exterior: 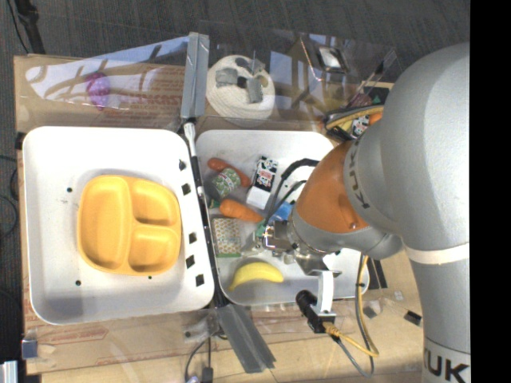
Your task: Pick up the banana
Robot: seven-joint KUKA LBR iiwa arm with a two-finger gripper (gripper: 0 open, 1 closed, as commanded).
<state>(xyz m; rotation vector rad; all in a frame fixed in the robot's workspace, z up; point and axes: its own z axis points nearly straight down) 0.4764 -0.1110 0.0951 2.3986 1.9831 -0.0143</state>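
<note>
Banana (257,274) not picked yet: it lies flat on the floor of the right bin (319,140), near its front wall. Gripper (275,242) sits just behind it, low in the bin; can't tell its state. Grasp and lift both left, by my read. Around it: a carrot (240,210) and small packets. Left bin (48,294) holds 1 yellow divided tray (129,223). Cardboard-covered bench (383,337), dark carpet (96,10) beyond.

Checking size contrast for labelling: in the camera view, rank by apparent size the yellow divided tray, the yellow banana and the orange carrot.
1. Yellow divided plastic tray, far largest.
2. Yellow banana and orange carrot: look alike, unranked.
</note>
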